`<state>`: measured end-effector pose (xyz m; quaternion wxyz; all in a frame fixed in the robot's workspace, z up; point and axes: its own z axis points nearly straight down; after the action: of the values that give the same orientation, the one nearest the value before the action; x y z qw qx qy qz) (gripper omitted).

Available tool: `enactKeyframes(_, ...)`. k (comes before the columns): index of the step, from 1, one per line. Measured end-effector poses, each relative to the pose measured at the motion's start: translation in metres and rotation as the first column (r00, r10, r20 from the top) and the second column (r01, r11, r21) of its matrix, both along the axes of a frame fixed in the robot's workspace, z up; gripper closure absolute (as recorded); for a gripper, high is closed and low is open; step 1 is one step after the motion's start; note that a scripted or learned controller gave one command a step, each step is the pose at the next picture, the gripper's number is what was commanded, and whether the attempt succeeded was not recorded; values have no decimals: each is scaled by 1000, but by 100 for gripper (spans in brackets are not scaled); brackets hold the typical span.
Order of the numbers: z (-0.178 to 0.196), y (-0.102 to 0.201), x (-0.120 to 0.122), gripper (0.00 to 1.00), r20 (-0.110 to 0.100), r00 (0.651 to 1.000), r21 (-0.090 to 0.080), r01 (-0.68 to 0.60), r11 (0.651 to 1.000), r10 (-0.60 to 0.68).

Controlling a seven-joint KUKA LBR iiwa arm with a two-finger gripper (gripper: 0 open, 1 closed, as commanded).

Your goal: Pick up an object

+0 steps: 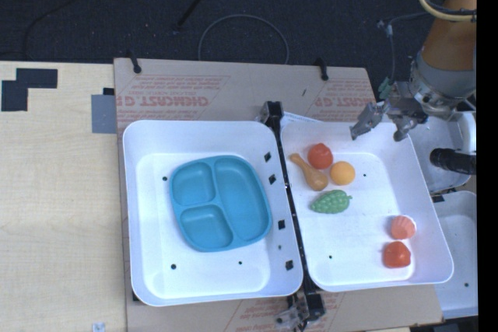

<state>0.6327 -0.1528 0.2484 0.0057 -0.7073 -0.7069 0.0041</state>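
My gripper hangs above the far edge of the right bin, its two fingers spread open with nothing between them. In that bin lie a red tomato-like fruit, an orange ball, a tan pear-shaped piece and a green grape bunch, clustered at the left centre. A pale orange shell-like piece and a red piece rest near the bin's front right. The gripper is up and to the right of the cluster, apart from all of it.
The left bin holds a blue divided plate. A black divider runs between the bins. Cardboard lies behind them. A wooden bench top spreads to the left.
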Motion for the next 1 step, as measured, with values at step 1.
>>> enactKeyframes(1, 7, 0, 2, 0, 13, 1000, -2, -1, 1000, 1)
